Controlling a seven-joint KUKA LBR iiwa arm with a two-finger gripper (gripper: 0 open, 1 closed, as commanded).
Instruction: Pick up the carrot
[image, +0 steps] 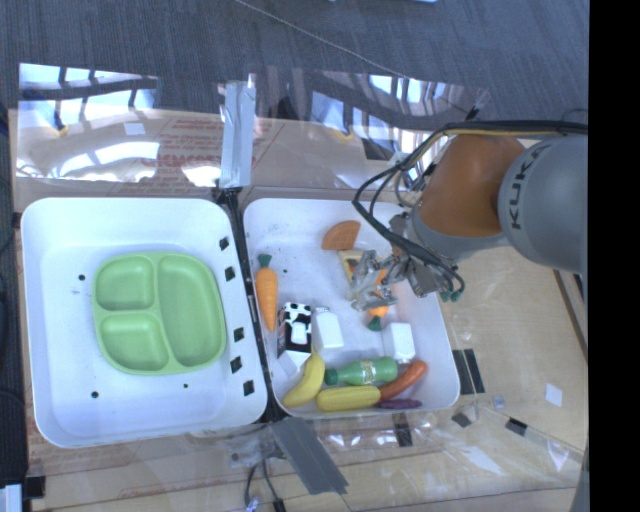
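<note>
Arm (520, 200) reaches in over the right bin (440, 340), and its gripper (375, 283) hangs mid-bin; can't tell if it's gripping anything. Green divided plate (158, 312) sits in the left bin (50, 300). Carrot (266, 293) lies along the right bin's left wall. Probably light, stiff, slick plastic, so grab its thick middle.

I work in a robotics lab, at a test bench rather than any kitchen. My grey arm (545, 200) carries the maker's lettering and loose black cables (400, 175). Two white bins (45, 300) sit taped to a board, clear shielding (300, 110) stands at twelve o'clock, and the food at three o'clock is plastic toys (350, 385). Dark carpet (150, 30) lies beyond.
</note>
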